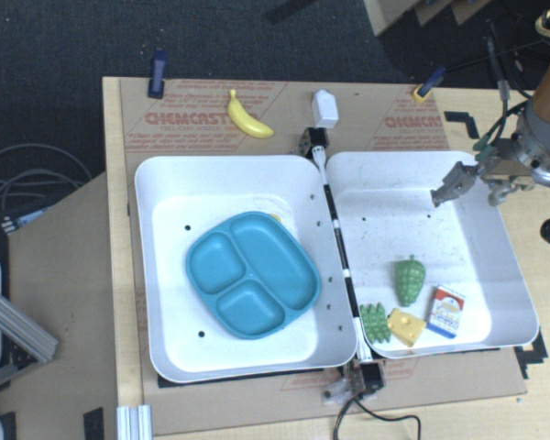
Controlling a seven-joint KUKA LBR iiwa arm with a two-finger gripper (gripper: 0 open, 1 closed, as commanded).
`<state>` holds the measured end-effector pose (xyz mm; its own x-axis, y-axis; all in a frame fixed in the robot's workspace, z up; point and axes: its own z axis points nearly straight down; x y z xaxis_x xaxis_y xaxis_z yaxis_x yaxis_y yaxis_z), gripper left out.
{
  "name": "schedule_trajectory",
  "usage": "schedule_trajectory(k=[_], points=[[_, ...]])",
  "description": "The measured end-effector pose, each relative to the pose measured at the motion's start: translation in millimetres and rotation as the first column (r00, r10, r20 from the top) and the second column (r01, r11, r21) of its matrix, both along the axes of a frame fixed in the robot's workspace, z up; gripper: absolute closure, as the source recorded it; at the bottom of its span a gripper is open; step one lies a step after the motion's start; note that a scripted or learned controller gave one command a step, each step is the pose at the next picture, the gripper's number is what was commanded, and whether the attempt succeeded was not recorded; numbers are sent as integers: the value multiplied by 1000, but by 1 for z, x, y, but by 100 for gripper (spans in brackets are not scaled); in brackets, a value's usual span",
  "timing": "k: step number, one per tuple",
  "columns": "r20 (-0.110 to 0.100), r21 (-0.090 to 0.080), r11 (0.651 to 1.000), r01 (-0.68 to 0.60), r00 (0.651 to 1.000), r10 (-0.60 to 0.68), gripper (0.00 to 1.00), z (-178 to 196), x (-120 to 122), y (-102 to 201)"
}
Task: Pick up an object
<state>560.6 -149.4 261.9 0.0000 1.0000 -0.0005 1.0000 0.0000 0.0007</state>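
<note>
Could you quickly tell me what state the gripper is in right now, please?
Gripper: over the upper part of the right bin, nothing visibly held; whether it is open or closed cannot be told.

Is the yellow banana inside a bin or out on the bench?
Out. The banana lies on the brown board behind the left bin, beyond its far rim and apart from the blue tray inside it.

Dark carpet floor (119, 16); cardboard-topped bench (202, 117).
</note>
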Motion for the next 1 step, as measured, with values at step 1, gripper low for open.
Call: schedule_trajectory(k=[1], points=[[-3, 1, 1000, 1, 1000, -1, 0, -88, -45, 20]])
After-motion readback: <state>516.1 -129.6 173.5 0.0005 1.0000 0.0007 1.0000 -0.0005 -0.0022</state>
